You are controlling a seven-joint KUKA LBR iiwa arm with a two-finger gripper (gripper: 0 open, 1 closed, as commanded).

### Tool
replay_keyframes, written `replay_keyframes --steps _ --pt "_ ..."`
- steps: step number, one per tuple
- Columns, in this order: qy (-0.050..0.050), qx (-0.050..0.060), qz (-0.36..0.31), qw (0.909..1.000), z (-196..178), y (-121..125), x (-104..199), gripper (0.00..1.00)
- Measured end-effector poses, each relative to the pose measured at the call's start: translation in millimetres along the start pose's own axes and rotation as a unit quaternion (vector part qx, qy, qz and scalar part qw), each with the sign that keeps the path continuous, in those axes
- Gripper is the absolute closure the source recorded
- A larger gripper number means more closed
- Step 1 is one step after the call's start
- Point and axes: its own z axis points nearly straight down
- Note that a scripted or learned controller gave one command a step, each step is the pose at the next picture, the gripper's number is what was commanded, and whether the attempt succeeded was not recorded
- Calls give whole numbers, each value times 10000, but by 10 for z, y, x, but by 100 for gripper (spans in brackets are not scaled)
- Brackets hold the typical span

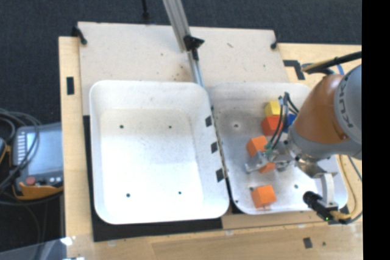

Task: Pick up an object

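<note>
An orange block (257, 146) lies in the middle of the right bin (234, 201), at the centre right of the frame, and the pincer (263, 163) is down just below it, its metal tips at or against the block's lower edge; whether anything sits between them cannot be told, nor whether they stand apart or together. A second orange block (264, 196) lies apart lower in the same bin, and a third (270, 125) with a yellow block (272, 109) sits higher up, partly under the arm (323, 119). The step in hand looks like the descent onto a target. Next, the pincer must close squarely around one block before lifting. The left bin (152, 149) fills the frame's middle on the table (177, 49).
</note>
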Motion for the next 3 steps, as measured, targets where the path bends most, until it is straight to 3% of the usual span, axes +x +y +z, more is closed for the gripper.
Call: replay_keyframes --steps 1,2,3 --pt "11 -24 39 10000 -117 14 -5 100" --pt "11 -21 3 10000 -597 -53 15 100" --pt "5 -31 -35 10000 -1190 49 -15 100"
